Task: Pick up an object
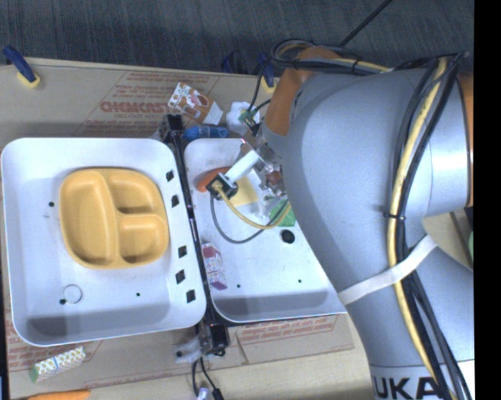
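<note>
In your right bin (263, 286), a green wrapper (285, 217) lies mid-bin just beneath the gripper (269, 176). Farther back, an orange object (206, 182) sits against the bin's left wall. You cannot tell the gripper's opening or hold.

Cardboard-covered bench (121, 98) stands on dark floor (108, 15).

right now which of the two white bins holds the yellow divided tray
The bin on the view's left: the yellow tray lies in it. The other bin, under the arm, has no such tray.
</note>
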